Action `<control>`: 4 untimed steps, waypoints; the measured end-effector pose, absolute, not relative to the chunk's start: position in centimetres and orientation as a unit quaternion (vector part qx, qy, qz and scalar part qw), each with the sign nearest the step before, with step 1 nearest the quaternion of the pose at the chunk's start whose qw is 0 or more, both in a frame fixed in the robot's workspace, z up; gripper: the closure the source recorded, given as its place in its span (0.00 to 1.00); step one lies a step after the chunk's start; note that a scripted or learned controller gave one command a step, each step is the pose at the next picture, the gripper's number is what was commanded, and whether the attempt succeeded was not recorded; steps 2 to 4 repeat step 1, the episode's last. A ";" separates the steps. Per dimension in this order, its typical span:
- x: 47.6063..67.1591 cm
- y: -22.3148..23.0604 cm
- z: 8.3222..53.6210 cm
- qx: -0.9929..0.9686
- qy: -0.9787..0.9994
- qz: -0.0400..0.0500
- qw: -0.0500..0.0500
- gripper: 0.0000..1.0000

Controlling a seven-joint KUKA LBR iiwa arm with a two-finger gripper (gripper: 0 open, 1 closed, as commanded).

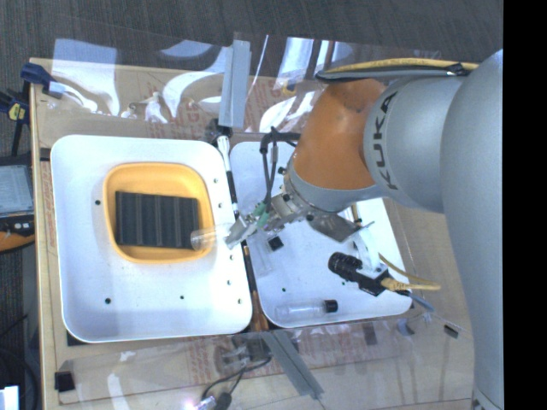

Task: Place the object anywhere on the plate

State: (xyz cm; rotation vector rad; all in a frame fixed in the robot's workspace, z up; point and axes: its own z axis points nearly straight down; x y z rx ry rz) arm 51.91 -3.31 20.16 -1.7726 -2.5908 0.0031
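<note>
Camera view: clear tube (303, 312) lies in right bin (301, 273), off yellow plate (154, 174).

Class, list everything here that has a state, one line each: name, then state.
plate: flat in the left bin, dark ridged insert inside.
clear tube: on its side over the plate's right rim, by the hand; grip unclear.
capped tube: on its side in the right bin, black cap on.
small black piece: loose in the right bin.
hand: low over the wall between the bins.

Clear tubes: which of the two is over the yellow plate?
The tube in the left bin, over the plate's right rim. The other tube, black-capped, lies in the right bin.
</note>
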 end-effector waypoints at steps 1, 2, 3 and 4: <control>51.3 1.2 19.5 -0.469 -0.883 0.000 -0.005 0.00; 51.3 1.2 19.5 -0.469 -0.883 0.000 -0.005 0.00; 51.3 1.2 19.5 -0.469 -0.883 0.000 -0.005 0.00; 51.3 1.2 19.5 -0.469 -0.883 0.000 -0.005 0.00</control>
